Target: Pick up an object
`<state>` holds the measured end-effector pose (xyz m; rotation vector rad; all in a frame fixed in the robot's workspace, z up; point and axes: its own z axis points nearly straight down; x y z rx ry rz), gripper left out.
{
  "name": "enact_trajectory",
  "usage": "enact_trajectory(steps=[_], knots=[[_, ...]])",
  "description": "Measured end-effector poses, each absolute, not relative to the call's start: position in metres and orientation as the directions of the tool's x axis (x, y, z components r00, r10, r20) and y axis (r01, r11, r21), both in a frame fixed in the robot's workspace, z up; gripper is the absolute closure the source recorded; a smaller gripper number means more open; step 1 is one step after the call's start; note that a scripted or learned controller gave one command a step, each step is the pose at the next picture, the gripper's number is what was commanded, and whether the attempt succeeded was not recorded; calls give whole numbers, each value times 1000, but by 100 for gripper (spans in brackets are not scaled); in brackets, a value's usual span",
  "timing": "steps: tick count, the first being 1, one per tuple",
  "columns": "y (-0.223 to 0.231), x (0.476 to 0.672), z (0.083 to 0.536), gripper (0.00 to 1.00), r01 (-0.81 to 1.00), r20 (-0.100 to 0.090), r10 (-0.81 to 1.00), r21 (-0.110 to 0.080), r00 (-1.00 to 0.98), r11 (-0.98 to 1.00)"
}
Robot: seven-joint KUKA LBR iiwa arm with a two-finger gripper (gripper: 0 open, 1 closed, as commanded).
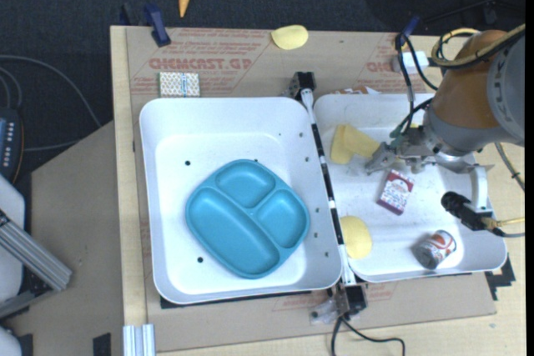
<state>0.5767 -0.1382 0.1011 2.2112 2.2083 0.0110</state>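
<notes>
From the camera above the bench [125,179], the arm [476,100] reaches in from the right over the right bin [492,258] — grey, with its orange band just above the wrist. The hand [390,160] hangs low over the middle of that bin, its metal fingers pointing left and down. Whether they are spread or clenched cannot be told at this size, and nothing shows between them.

Just left of the hand, near touching its tip, lies a pale yellow wedge [352,143]. Directly below the hand sits a small red and white packet [395,193], tilted, a little apart from the fingers. Further down and to the left, against the bin's left wall, rests a round yellow object [357,236]. Down and to the right of the hand, near the bin's front edge, lies a crushed silver and red can [435,248].

Well to the left of the hand, the left bin [167,129] holds a blue divided tray [246,217] — three compartments, lying flat.

Up and left of the hand, on the bare bench beyond the bins, lie another yellow object [289,37] and a small patterned square [179,83].
</notes>
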Motion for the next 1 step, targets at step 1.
enact_trajectory(steps=[1], knots=[[-138,541,84,0,1000,1,1000,-2,0,0]])
